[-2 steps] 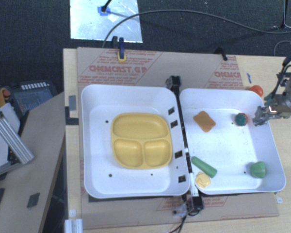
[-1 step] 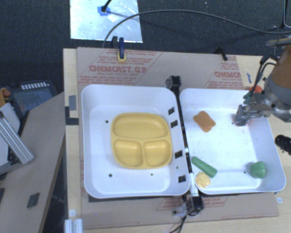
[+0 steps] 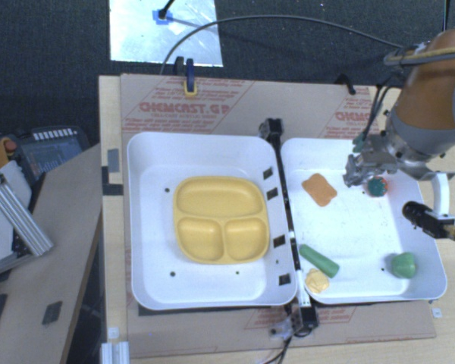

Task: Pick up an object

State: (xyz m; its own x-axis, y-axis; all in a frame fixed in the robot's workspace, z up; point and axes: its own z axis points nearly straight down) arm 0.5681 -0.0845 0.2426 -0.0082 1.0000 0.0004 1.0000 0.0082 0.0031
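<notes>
Claw [image 3: 362,170] over right bin [image 3: 364,287], grip state cannot tell; teal ball [image 3: 376,186] just beside it, orange piece [image 3: 319,189] near

Dark carpeted floor [image 3: 45,44], shiny metal sheet [image 3: 164,20], cardboard-topped bench [image 3: 212,105], tan side table [image 3: 53,241].

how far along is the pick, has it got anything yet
Done: the arm has reached over the right bin, with the tool at its far side. In hand: a small teal and red object sits right at the tool, but a grip can't be confirmed. Left: a clear lift. The orange piece, green cylinder, yellow piece and green ball lie untouched.
</notes>
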